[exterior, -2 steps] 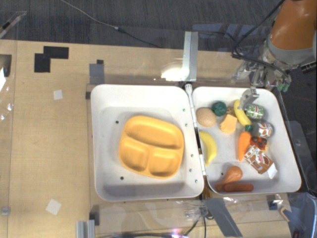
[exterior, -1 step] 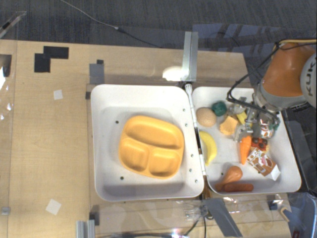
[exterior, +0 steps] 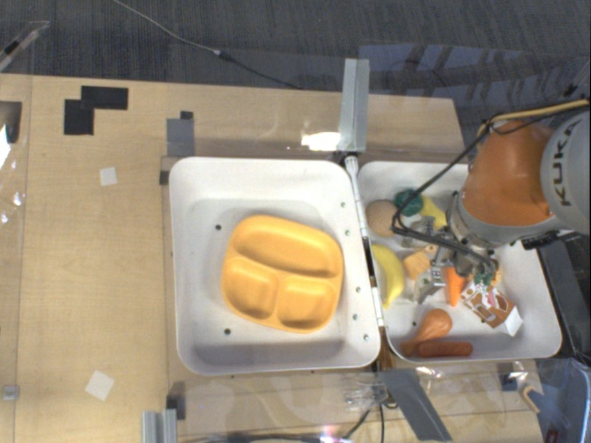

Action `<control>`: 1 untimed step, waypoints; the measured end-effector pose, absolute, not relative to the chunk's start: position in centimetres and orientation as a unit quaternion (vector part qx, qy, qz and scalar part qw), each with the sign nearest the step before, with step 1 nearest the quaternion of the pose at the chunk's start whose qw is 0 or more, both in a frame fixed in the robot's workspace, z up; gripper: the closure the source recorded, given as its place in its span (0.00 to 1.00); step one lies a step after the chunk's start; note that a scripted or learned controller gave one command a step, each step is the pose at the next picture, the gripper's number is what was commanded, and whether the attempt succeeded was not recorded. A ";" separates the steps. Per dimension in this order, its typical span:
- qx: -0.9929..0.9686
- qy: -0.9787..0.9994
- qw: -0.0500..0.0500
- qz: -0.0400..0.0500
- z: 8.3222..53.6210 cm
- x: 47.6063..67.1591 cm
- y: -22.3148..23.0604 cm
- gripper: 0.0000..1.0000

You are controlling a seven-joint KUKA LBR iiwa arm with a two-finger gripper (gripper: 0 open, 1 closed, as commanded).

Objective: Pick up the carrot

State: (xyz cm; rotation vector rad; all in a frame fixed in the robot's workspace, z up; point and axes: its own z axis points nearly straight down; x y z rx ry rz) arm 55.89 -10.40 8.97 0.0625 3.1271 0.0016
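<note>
The counter [exterior: 92, 275] carries two shallow white bins side by side. The left bin [exterior: 199, 340] holds one yellow divided tray [exterior: 282, 272] near its middle. The right bin [exterior: 536, 330] holds all the loose goods, and your arm [exterior: 508, 183], grey with an orange band, reaches over it from the 3 o'clock side.

Below the orange band hangs the gripper [exterior: 450, 264], over the middle of the right bin. The dark linkage hides the fingertips, so you cannot tell from this view how far the gripper is spread, and nothing can be confirmed as held.

The carrot [exterior: 453, 285] lies just under and slightly toward 6 o'clock of the gripper, very close to it, possibly touching; contact cannot be confirmed. Its long axis runs roughly 12 to 6 o'clock, and its upper end passes under the gripper hardware.

Neighbours crowd it. A banana [exterior: 391, 275] lies at 9 o'clock of the carrot, a printed packet [exterior: 489, 305] at about 4 o'clock, an orange pear-shaped fruit [exterior: 434, 322] at 7 o'clock and a reddish sausage [exterior: 441, 348] at 6 o'clock near the bin's front wall.

Judgement: the move turns on closing across the carrot's short width, at 9 and 3 o'clock, with a straight descent. You should expect the packet's nearness to be the chief risk.
</note>
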 end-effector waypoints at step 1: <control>0.017 1.000 0.012 0.000 10.3 56.2 -10.4 1.00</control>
